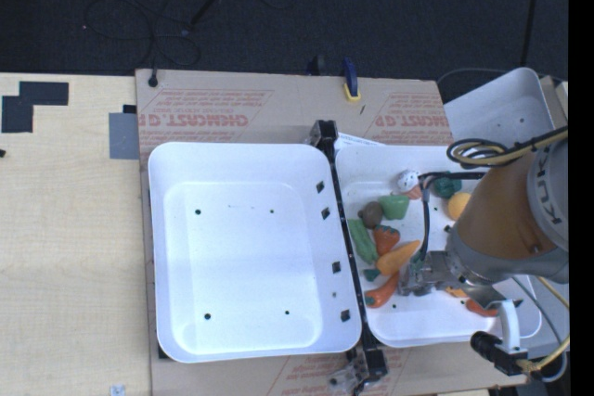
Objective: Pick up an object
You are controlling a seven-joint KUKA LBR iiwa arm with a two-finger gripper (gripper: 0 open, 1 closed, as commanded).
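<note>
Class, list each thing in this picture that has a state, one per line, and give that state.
Arm: reaching down into the right bin.
Gripper: low among the toys, fingers unclear.
Right bin: holds a pile of small toys.
Left bin: sits flat beside the right bin.
Orange toy: lying loose by the gripper.

Both bins, the left bin [246, 246] and the right bin [422, 329], look like smooth white plastic with a slight sheen. The board [278, 111] beneath them is matt brown cardboard with red print. At 9 o'clock, the bench top [70, 274] looks like pale matt wood.
</note>
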